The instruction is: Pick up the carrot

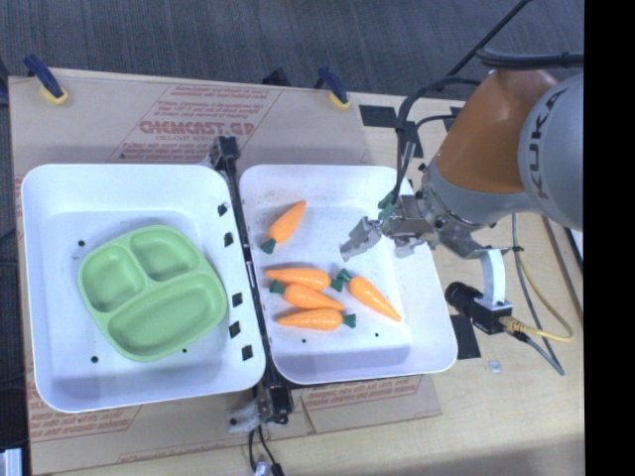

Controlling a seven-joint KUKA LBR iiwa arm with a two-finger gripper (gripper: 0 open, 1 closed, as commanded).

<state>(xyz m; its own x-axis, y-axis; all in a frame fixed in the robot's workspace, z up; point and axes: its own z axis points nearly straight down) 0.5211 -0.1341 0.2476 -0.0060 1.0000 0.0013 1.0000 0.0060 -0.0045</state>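
across the bench (pixel 516 405), a sheet of printed cardboard (pixel 198 117) lies under two shallow white bins set side by side, and everything below is placed against the right bin (pixel 427 350). the left bin (pixel 45 266) touches the right bin's left wall, with a row of black clips (pixel 238 266) along the seam between them. the grey arm (pixel 516 157), with its orange band, leans in over the right bin's right wall from the right edge of the view. a green divided tray (pixel 154 291), three compartments, rests in the left bin, well apart from the right bin's contents. the gripper (pixel 359 238) hangs above the right bin's floor, in its upper right part, with its pale fingers pointing down and left; i cannot tell whether they stand apart or together, and nothing shows between them. five carrots lie on the right bin's floor. one carrot (pixel 287 221) lies alone in the right bin's upper left, tilted. a second carrot (pixel 372 297) lies just below the gripper, near the right bin's middle, pointing down and right. three more carrots (pixel 308 300) are stacked close together in the right bin's lower left, lying nearly level. two blue clamps (pixel 333 84) grip the cardboard's far edge, above the right bin.
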